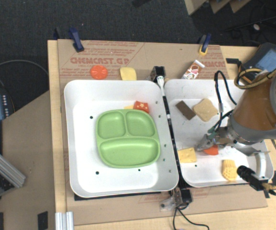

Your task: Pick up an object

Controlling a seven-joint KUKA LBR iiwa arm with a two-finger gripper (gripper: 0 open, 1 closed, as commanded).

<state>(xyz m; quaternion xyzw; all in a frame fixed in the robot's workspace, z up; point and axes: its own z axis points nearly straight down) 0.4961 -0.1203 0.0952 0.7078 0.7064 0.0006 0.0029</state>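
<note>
- The left white plastic bin (80, 143) holds a smooth green plastic plate with three sections (127, 138). A small red block (141, 106) sits just behind the plate.
- In the right white plastic bin (195, 176), a flat yellow cheese-like square (187, 155) lies near the left wall.
- A dark brown bar (186, 110) and a tan bread-like square (205, 109) lie further back, touching.
- The metal gripper (208, 144) is low over a small red-orange lump (211, 151). The lump's long side runs left to right. I can't tell how the gripper is set.
- A bumpy yellow corn-like piece (229, 169) points front to back.
</note>
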